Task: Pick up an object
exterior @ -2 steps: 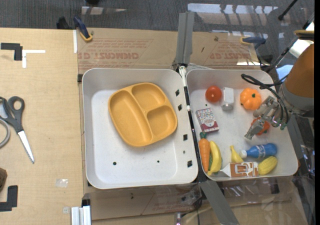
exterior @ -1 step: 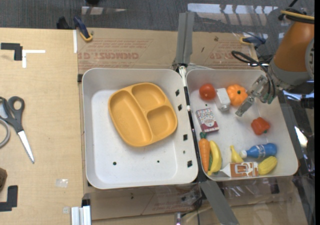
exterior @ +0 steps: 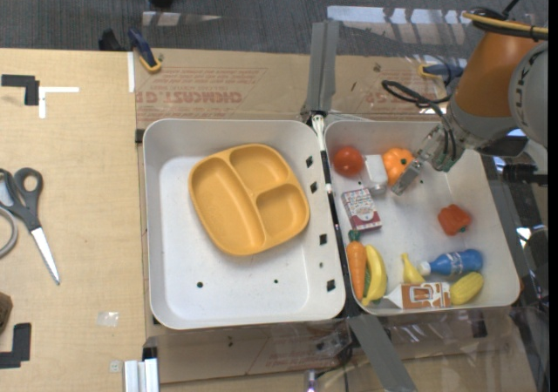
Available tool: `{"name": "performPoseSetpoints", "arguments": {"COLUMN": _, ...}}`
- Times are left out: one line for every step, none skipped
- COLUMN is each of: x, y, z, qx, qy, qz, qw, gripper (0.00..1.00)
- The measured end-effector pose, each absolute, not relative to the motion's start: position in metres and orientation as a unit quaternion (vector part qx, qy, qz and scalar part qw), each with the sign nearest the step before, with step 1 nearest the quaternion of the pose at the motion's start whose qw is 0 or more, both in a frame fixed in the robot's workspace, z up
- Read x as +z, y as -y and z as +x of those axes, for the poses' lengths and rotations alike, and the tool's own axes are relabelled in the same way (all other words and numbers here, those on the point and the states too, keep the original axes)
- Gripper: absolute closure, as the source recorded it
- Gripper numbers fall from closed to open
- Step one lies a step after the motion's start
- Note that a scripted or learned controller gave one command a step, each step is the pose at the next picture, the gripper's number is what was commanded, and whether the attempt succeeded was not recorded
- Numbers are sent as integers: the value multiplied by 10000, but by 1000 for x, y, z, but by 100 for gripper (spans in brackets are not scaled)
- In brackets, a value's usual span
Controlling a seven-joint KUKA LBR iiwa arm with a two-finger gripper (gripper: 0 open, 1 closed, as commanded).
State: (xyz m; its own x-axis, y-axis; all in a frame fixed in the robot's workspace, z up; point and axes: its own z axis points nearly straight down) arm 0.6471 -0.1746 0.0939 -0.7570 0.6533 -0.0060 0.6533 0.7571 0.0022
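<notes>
Several toys in right bin [exterior: 497, 207]: orange [exterior: 397, 160], tomato [exterior: 348, 159], carton [exterior: 360, 209], strawberry [exterior: 453, 219], carrot [exterior: 357, 266], banana [exterior: 376, 273], bottle [exterior: 453, 263]. Gripper [exterior: 408, 178] just beside orange, fingers slightly parted, holding nothing. Left bin [exterior: 166, 233] holds yellow plate [exterior: 248, 198].

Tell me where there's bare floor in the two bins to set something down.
Left bin: a bare strip in front of the yellow divided plate. Right bin: a patch between the small carton and the red pepper. Crowded along its front, around the banana and blue bottle.
</notes>
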Motion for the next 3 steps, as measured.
{"name": "performPoseSetpoints", "arguments": {"x": 93, "y": 143, "z": 652, "qx": -9, "qy": -8606, "qz": 5092, "qw": 6, "gripper": 0}}
{"name": "performPoseSetpoints", "arguments": {"x": 103, "y": 143, "z": 652, "qx": -23, "qy": -8617, "qz": 5074, "qw": 23, "gripper": 100}}
{"name": "performPoseSetpoints", "arguments": {"x": 225, "y": 39, "z": 646, "qx": 0, "qy": -8377, "qz": 5461, "qw": 10, "gripper": 100}}
